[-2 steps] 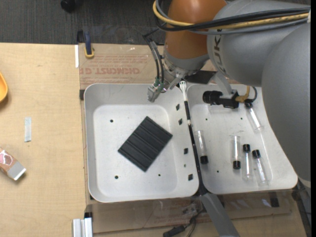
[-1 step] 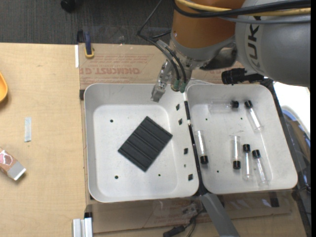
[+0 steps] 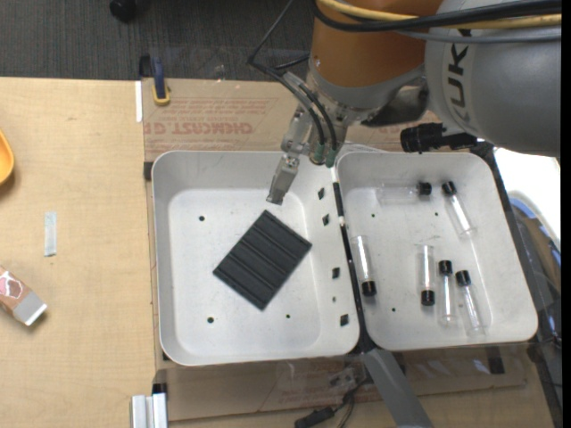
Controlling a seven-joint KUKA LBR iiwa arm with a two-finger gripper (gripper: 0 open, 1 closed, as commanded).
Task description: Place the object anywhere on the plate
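**Arm over two bins, dark ribbed plate in the left one**

Camera view: a pale wooden table (image 3: 71, 150) carried two shallow white bins side by side, resting on brown cardboard (image 3: 214, 114), with dark carpet floor (image 3: 178, 16) beyond. The left bin (image 3: 178, 239) held a dark ribbed plate (image 3: 263, 259), lying flat and turned diagonally near the bin's middle. The right bin (image 3: 500, 239) held several clear tubes with black caps (image 3: 446, 283), scattered apart. The tool (image 3: 284, 181) hung above the left bin's far right part, just beyond the plate's upper corner; how far it was open could not be told, and nothing was seen in it. White floor lay open around the plate on all sides. A small wrapped item (image 3: 20, 297) lay at the table's left edge.
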